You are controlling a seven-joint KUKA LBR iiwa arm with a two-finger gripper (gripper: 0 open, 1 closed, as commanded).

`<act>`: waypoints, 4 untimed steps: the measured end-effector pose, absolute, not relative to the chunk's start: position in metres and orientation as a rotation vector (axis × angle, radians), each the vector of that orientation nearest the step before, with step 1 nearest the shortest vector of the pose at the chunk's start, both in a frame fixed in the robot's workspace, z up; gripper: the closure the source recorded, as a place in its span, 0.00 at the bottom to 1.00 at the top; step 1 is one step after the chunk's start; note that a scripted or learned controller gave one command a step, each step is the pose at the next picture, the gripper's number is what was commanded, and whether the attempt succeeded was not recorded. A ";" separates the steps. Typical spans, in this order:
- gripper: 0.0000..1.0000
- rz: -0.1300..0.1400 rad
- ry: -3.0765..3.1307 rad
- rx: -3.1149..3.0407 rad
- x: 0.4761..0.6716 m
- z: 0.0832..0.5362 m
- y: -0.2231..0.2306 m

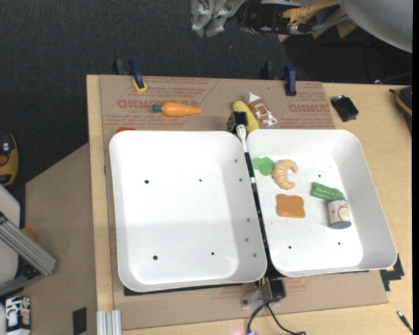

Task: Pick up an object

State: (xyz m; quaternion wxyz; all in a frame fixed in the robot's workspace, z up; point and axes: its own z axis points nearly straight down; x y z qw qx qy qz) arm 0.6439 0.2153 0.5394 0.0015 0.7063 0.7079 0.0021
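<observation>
Croissant (286,171), toast (290,206) and can (338,213) sit in the bin (366,216) well below and right of the gripper (211,17), parked up past the bench, carrot (177,109) nearer it; I can't tell its grip state.

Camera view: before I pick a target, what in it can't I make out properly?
- Gripper: cut off by the top edge, blurred; finger state unreadable.
- Can in the right bin: label too small to read.
- Green piece: partly covered by the croissant; its shape is unclear.
- Packet and corn behind the bins: overlapping, print too small to read.
- Arm: cropped by the top right corner.
</observation>
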 end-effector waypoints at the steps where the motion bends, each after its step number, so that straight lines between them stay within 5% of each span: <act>1: 1.00 -0.024 2.234 2.222 0.538 0.417 0.226; 2: 1.00 -0.004 2.207 2.234 0.528 0.442 0.105; 3: 1.00 -0.019 2.236 2.220 0.487 0.335 0.177; 4: 1.00 0.033 2.225 2.210 0.479 0.504 0.226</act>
